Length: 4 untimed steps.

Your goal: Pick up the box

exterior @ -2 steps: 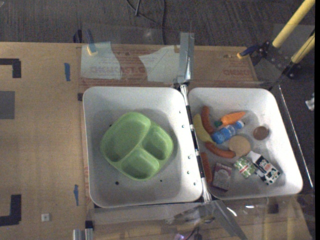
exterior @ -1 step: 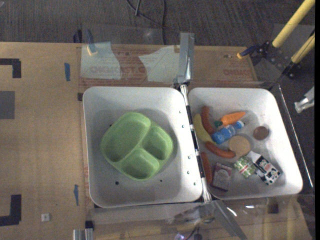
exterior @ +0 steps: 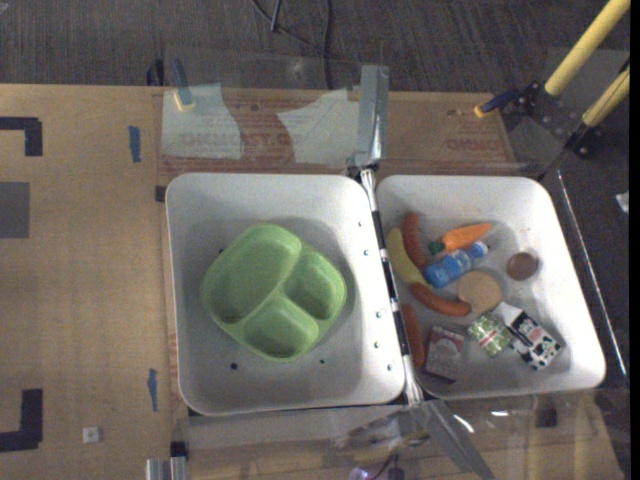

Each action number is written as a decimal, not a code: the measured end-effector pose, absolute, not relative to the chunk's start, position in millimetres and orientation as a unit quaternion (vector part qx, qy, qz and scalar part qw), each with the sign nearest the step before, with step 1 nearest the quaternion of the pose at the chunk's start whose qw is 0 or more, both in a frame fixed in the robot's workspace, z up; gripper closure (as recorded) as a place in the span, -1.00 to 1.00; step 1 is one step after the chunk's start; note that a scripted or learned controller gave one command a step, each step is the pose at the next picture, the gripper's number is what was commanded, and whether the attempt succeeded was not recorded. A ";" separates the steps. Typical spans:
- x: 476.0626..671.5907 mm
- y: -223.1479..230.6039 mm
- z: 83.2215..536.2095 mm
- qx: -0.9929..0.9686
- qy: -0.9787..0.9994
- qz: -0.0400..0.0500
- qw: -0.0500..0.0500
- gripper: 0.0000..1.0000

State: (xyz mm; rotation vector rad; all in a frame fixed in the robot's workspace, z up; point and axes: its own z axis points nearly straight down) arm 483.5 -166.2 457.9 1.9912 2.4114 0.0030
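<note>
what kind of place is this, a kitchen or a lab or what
Most likely a robot test bench in a lab, not a kitchen. Two white bins, left and right, sit on a taped cardboard-brown bench; one holds a green divided plate, the other toy food like a carrot.

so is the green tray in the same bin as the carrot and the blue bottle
No, the green tray sits alone in the left bin, while the carrot and blue bottle lie in the right bin.

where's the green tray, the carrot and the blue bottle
green tray (exterior: 273, 290), camera view, on the ridge where its three compartments meet
carrot (exterior: 466, 235), camera view, middle of the orange body
blue bottle (exterior: 450, 266), camera view, middle of its body
</note>
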 end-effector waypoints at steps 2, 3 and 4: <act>484.8 -166.4 469.1 0.636 0.771 0.001 0.010 1.00; 484.9 -166.1 469.0 0.636 0.772 0.001 0.010 -1.00; 479.6 59.0 398.6 0.688 0.726 -0.001 0.000 -1.00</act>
